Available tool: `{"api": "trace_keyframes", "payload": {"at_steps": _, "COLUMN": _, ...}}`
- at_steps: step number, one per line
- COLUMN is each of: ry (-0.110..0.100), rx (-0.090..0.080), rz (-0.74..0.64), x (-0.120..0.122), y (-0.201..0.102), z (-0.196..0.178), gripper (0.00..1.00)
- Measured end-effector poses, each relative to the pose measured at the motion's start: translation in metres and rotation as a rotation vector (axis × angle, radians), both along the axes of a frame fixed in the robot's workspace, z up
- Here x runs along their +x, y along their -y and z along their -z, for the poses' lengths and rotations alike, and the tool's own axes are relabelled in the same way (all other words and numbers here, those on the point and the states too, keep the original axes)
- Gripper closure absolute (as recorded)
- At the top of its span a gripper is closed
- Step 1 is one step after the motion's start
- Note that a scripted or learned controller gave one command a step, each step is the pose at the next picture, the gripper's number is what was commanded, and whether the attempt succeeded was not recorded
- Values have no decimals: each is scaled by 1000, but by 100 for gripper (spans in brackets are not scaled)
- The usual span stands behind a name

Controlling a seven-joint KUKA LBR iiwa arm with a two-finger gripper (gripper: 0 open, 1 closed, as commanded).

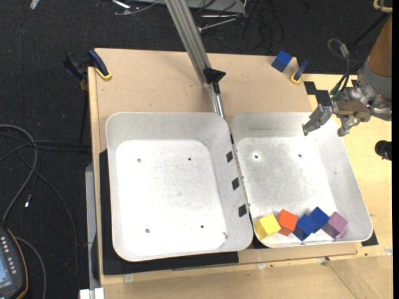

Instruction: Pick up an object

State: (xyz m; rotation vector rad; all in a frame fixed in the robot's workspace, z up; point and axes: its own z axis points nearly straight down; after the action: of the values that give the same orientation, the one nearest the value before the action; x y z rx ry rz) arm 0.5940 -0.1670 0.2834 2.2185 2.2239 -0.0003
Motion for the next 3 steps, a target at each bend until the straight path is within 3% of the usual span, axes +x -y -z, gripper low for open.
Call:
{"api": "trace_keyframes", "payload": {"at_steps": 1, "ry": -8, "rx": 1, "rz": 5, "x": 1, "y": 17, "z": 80, "gripper": 0}}
{"api": "trace_keyframes", "payload": {"at_steps": 2, "ry": -4, "rx": 2, "rz": -4, "x": 51, "y": -26, "z": 185, "gripper": 0}}
{"api": "trace_keyframes", "payload": {"at_steps": 3, "ry": -1, "rx": 0, "rz": -1, "x": 49, "y": -36, "z": 188, "gripper": 0}}
